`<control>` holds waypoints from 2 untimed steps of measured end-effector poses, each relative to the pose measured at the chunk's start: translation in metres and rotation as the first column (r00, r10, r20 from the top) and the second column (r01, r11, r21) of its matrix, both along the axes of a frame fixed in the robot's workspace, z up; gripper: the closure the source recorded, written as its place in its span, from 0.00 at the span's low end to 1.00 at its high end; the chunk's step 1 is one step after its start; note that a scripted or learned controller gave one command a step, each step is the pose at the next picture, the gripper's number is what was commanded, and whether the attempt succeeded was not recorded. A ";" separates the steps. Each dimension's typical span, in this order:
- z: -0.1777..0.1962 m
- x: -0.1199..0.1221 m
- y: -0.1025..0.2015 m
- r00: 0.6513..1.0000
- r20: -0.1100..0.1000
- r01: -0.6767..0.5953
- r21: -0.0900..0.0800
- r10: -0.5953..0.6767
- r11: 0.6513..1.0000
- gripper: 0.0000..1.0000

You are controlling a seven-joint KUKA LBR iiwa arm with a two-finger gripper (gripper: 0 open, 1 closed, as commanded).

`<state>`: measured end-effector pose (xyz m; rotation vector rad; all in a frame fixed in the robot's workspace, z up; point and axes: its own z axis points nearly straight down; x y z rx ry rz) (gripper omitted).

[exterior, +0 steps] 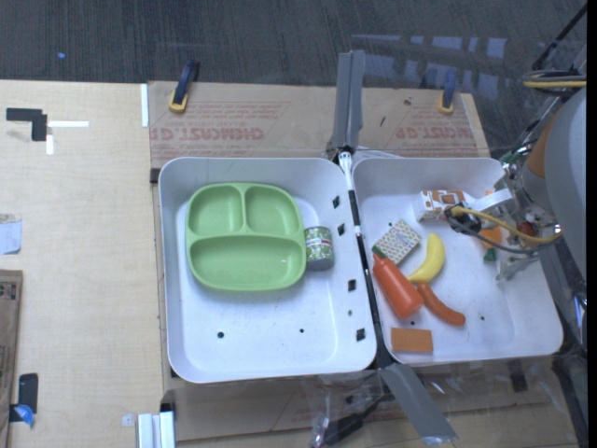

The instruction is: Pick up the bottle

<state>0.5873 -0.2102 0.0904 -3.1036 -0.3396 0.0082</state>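
A: Pale wood is covering the desk [84,278], and two white bins are sitting side by side on it over a sheet of brown cardboard [280,119]. What is lying in the left bin [261,343]?

B: A green divided plate [245,236] is resting toward its back left, and a small jar [318,247] with a speckled label is lying on its side, touching the plate's right edge.

A: And the bottle?

B: The bottle [397,288], red-orange with a green top, is lying on its side in the right bin [522,334], near the wall the two bins share. Its top is pointing toward the back left. A yellow banana [428,259] is curving just beside it on the right, a patterned square packet [396,241] is sitting just behind its top, and an orange sausage-shaped piece [440,305] is lying along its lower right. A flat orange block [411,341] is lying in front of it.

A: Where is the gripper?

B: The gripper [508,236] is hanging at the right side of the right bin, wrapped in yellow and black cables, well apart from the bottle. The grey arm [564,171] is reaching in behind it from the right.

A: Is it gripping anything?

B: Cables and brackets are cluttering it, so I cannot tell how its jaws are standing, and nothing is visibly sitting between them.
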 end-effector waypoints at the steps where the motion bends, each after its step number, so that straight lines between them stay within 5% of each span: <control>1: 0.014 -0.110 -0.005 0.999 0.003 -0.036 -0.008 0.036 0.999 0.00; 2: 0.020 -0.110 0.000 0.999 -0.005 -0.043 0.005 0.043 0.999 1.00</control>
